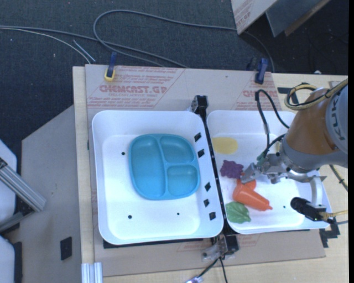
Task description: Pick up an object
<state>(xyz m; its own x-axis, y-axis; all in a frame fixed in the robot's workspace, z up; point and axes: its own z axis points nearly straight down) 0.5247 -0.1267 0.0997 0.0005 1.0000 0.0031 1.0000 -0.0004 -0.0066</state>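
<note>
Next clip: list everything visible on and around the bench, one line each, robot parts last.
Shallow white plastic bins: 2, white, side by side on bench.
Divided plastic plate: 1, light blue, left bin.
Flat yellow piece: 1, yellow, right bin, far side.
Purple grape-like toy: 1, purple, right bin.
Orange carrot-like toy: 1, orange, right bin, beside gripper.
Green leafy toy: 1, green, right bin, near corner.
Clamps: 2, blue and yellow, bench's far edge.
Arm: 1, grey and orange, over right bin.
Gripper: 1, metal, above the carrot-like toy.

Dark carpet floor (44, 66), loose cables (138, 41) across it; cardboard box (251, 12) at top edge.
</note>
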